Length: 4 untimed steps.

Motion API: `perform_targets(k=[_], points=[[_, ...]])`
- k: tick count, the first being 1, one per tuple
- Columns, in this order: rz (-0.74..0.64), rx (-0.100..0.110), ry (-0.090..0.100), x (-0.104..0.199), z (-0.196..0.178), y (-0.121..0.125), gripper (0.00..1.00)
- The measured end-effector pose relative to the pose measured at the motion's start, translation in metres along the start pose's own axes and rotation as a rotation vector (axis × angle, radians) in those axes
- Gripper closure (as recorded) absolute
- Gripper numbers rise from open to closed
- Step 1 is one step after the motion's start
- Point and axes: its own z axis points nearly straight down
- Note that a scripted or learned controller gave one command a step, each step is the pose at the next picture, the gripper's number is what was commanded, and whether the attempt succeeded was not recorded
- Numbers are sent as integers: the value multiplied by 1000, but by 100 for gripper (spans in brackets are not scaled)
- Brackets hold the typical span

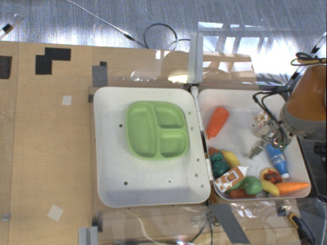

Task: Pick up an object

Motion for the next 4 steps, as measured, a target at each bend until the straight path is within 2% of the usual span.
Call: perform_targets(k=[1,2,3,4], points=[[27,1,-1,4,0,7,0],[45,-5,5,-3,0,-5,0],[40,-7,-7,-6,-14,-3,100],[259,-3,-3,22,-138,47,100]])
